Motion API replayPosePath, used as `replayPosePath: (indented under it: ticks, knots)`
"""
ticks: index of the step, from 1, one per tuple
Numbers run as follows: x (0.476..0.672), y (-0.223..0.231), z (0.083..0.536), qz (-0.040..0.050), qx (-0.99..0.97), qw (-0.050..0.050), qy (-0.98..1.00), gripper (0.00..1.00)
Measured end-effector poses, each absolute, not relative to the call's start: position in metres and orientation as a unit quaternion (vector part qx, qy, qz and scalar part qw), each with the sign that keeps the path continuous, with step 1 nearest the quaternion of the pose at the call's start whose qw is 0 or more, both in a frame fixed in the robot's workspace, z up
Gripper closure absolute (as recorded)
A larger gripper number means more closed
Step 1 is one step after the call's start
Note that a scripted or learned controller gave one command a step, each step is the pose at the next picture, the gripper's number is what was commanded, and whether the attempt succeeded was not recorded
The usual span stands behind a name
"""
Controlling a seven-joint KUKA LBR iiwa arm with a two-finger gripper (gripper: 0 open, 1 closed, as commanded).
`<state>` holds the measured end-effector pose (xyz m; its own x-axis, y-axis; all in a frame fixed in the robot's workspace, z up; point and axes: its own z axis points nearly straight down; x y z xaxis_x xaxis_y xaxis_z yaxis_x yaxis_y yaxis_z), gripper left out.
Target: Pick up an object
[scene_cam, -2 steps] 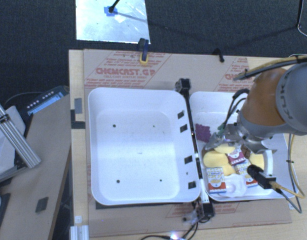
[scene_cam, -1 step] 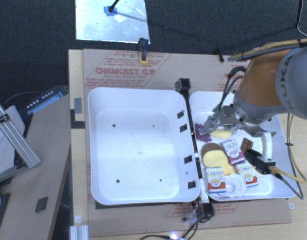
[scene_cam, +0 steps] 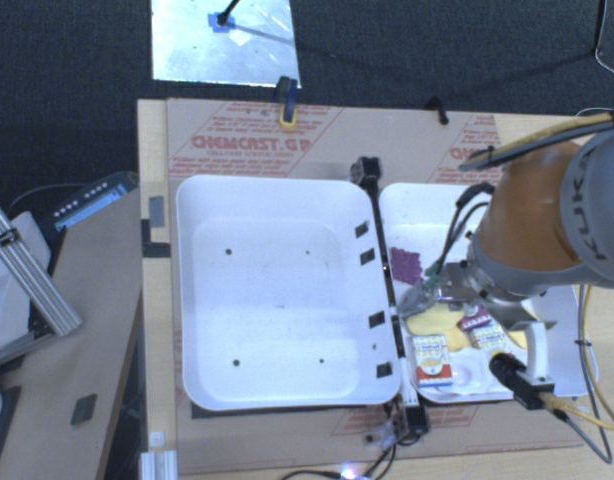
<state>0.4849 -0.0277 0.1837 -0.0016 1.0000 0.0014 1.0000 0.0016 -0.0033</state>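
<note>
Fingers of the gripper [scene_cam: 424, 293] sit low in the right bin [scene_cam: 419, 200], close to its left wall, but the bulky grey and orange wrist [scene_cam: 532, 223] hangs over them and I cannot tell how far apart they stand or whether anything lies between them, so no grasp can be claimed

Just beside the gripper, on its upper left, lies a small purple object [scene_cam: 405, 265]; just below it lies a flat yellow piece [scene_cam: 439, 321]. Either could be the thing aimed at, and both are near enough that a descent here seems meant for one of them. Nearer the bin's front edge rests a small white and red box [scene_cam: 433, 359], and to its right two small packets [scene_cam: 484, 330] lie close together, partly under the arm. All the loose items cluster in this bin, which is likely why the arm reaches in over it from the right.

The left bin [scene_cam: 277, 193] stands touching the right one, the two joined along a seam marked by black clips [scene_cam: 366, 243], probably to keep them from sliding when the arm pushes against things. Both bins rest on a printed cardboard sheet [scene_cam: 247, 140] laid over the counter [scene_cam: 153, 128], and a yellow clamp [scene_cam: 286, 105] pins the sheet at its far edge. As I judge it, the pick is at the reaching stage, with nothing yet seen lifted
</note>
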Motion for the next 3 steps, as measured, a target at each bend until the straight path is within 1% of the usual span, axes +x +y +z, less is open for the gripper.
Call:
replayPosePath:
  ticks: [1, 2, 3]
  knots:
    - [0.488, -0.028, 0.195, -0.0015, -0.706, -0.001, -0.708, 1.00]
    - [0.512, 0.027, 0.184, -0.0014, -0.704, 0.000, -0.711, 1.00]
    - [0.576, -0.025, 0.319, -0.0059, -0.707, -0.008, -0.708, 1.00]
